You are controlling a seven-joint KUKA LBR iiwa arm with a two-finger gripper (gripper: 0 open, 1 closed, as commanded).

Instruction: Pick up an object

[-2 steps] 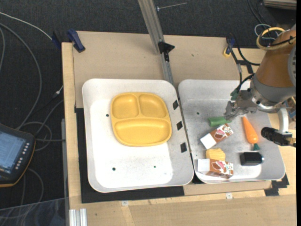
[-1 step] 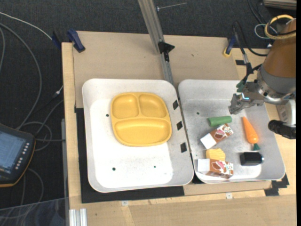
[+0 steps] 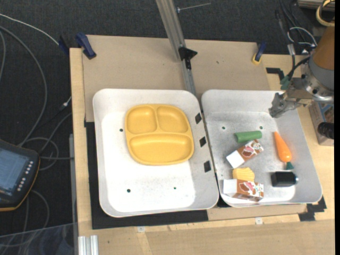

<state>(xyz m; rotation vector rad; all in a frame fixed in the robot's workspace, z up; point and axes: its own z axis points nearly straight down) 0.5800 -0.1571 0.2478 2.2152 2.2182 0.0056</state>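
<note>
Right now my claw [image 3: 277, 106] hangs over the far right corner of the right bin [image 3: 234, 108], just inside its rim. Whether my claw is wide or narrow, I cannot tell; it shows as a grey blur from above, and nothing is visible in it. My arm [image 3: 324, 62] comes in from the right, past the bench edge.

All the loose things lie in the right bin, nearer the camera than my claw. Closest to it is the carrot [image 3: 282, 146], orange, lying lengthwise with its green end toward the near rim. Left of the carrot lies a green piece [image 3: 248, 136], and just below that a small printed carton [image 3: 245, 153], tilted. Further toward the near rim sit a yellow block [image 3: 243, 174] and a second carton [image 3: 243, 188] lying flat, the two touching or nearly so. A black block [image 3: 283, 179] rests near the right side of the bin, just below the carrot's green end.

The left bin [image 3: 106, 142] holds a yellow tray [image 3: 158, 134] with three compartments, lying flat toward the far half. It is well apart from my claw.
</note>
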